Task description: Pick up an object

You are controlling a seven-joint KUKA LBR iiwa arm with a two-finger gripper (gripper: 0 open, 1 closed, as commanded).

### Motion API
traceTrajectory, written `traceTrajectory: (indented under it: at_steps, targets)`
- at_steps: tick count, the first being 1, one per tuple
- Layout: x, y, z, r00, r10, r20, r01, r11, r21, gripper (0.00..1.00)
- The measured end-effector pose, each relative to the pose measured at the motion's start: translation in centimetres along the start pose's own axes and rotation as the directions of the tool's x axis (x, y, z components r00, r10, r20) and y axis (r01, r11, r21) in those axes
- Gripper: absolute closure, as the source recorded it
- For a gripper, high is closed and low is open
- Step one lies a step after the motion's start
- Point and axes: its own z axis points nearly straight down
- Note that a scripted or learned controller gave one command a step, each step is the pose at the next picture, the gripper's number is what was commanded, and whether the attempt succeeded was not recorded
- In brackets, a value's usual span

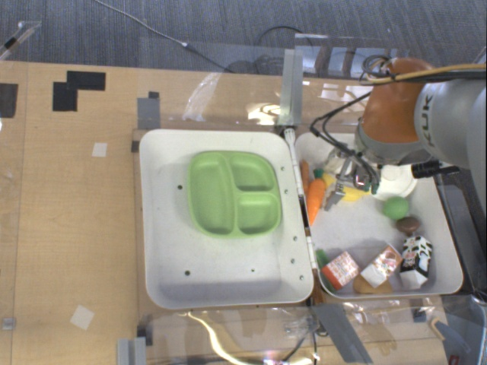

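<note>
Item: gripper (351,181), low in right bin (449,276), over yellow object (351,195) beside carrot (315,197). Finger state: cannot be told. Risk judged: carrot nudged or caught instead, objects being crowded.

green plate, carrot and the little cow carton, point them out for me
green plate (232,192), camera view, on its centre divider
carrot (314,198), camera view, on its orange body
cow carton (416,253), camera view, on its black-and-white side

A green divided plastic plate (233,192) lies in the left white bin (163,280); an orange toy carrot (315,198) lies in the right white bin (449,268).
</note>
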Motion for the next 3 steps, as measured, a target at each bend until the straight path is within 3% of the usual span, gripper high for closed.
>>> traceTrajectory:
  at_steps: [1, 2, 3]
  targets:
    - [1.7, -0.3, -0.1, 0.986, 0.165, 0.002, -0.165, 0.986, 0.001, 0.0]
    - [2.7, -0.9, -0.1, 0.932, 0.362, 0.002, -0.362, 0.932, 0.002, 0.0]
    - [8.9, -2.9, -0.3, 0.836, 0.548, 0.004, -0.548, 0.836, -0.004, 0.0]
